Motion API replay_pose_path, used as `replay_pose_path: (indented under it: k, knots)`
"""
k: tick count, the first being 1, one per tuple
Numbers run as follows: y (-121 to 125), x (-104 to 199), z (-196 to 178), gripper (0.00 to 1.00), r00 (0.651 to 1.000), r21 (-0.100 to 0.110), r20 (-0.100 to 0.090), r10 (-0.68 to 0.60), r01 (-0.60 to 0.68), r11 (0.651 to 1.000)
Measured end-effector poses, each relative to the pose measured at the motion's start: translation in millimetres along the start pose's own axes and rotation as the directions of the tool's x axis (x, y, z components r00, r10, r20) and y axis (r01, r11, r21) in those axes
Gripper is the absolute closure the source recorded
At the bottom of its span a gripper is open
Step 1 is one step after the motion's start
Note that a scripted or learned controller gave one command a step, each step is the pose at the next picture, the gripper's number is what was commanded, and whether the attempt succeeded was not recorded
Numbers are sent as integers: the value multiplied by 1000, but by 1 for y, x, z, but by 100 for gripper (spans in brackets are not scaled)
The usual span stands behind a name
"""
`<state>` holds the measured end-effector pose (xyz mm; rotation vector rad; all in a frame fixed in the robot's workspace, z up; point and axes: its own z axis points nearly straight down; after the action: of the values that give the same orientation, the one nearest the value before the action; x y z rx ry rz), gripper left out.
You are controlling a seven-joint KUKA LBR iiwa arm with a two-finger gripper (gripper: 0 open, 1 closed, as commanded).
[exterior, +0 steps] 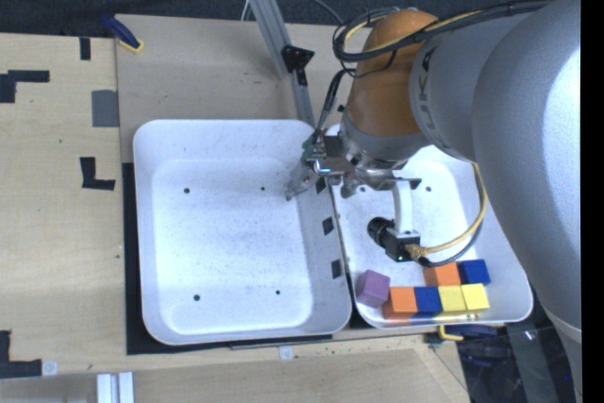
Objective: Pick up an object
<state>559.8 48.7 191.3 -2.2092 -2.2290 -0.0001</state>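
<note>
Several small blocks lie in the near corner of the right bin [517, 290]: a purple block [374, 286] on the left, then a row of orange [403, 299], blue [427, 298] and yellow blocks [462, 297]. Behind that row sit another orange block [442, 277] and a blue one [475, 272]. My gripper [324, 169] hangs below the orange wrist band, over the divide between the two bins near their far side. It is well away from the blocks, and the wrist hides much of it.
The left bin [226, 231] holds only dark specks. A grey slanted pole [269, 14] crosses behind the bins. The big grey arm [528, 137] covers the right side and part of the right bin. A black connector with a yellow cable [389, 237] hangs over the right bin.
</note>
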Motion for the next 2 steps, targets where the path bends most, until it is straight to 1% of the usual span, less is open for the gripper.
replay_pose_path:
  k: [1, 2]
  knots:
    - [7, 19, 34, 0, 1000, -30, 14, 16, -16, 999]
    - [-12, 35, 46, 0, 1000, -25, 3, 8, -8, 1000]
